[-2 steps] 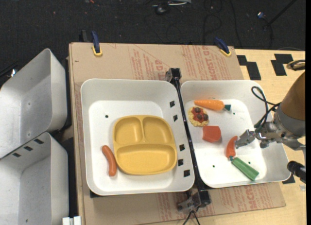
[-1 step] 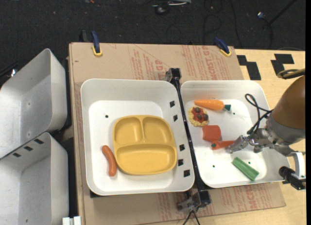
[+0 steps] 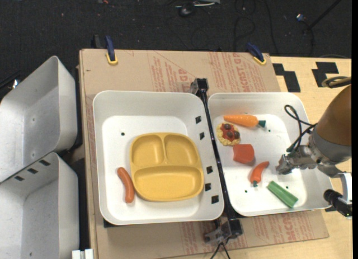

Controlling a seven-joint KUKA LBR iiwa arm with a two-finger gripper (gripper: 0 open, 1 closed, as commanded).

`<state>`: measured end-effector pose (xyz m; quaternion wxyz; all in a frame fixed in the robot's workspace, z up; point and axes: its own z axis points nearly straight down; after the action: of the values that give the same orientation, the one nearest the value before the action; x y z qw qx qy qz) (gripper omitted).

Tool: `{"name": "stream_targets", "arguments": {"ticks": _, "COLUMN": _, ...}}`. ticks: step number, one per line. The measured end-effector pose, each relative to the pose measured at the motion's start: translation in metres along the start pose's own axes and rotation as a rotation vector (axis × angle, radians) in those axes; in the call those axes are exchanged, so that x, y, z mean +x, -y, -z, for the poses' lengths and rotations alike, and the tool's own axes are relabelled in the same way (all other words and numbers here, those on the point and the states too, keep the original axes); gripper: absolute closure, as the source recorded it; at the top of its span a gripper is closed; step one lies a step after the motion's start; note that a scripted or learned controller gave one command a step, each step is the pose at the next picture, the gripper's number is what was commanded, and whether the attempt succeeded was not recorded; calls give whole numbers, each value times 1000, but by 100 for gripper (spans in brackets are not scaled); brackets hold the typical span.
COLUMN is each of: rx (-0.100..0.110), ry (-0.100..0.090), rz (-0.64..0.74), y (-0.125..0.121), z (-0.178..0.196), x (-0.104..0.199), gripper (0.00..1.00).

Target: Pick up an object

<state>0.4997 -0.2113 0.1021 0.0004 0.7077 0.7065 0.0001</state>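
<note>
Desk w/ two shallow white bins side by side. Left bin (image 3: 106,140): yellow divided plate (image 3: 166,166) at centre, orange-red sausage (image 3: 126,184) lying just off its lower-left edge, apart from plate rim.

Right bin (image 3: 263,207): carrot (image 3: 241,120) near top, green tip pointing right; small pizza slice (image 3: 229,134) just below it, near divider; red block (image 3: 244,154) below pizza, close but not touching. Red chilli pepper (image 3: 259,172) lies tilted just right of and below block. Green stick-shaped piece (image 3: 281,193) near bottom right, slanting, apart from chilli.

Arm enters from right, orange band (image 3: 339,121) at frame edge. Pincer (image 3: 286,164) low over right side of right bin, between chilli and bin's right wall, above green piece. Nothing seen between its tips; spread or pressed together: can't tell, too small and dark. Black cable loops over bin's upper-right corner.
</note>
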Motion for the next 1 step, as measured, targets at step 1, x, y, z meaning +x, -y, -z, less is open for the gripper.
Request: {"name": "stream_targets", "arguments": {"ticks": 1, "rx": -5, "ry": 2, "rz": 4, "y": 6, "z": 60, "x": 1, "gripper": 100}}
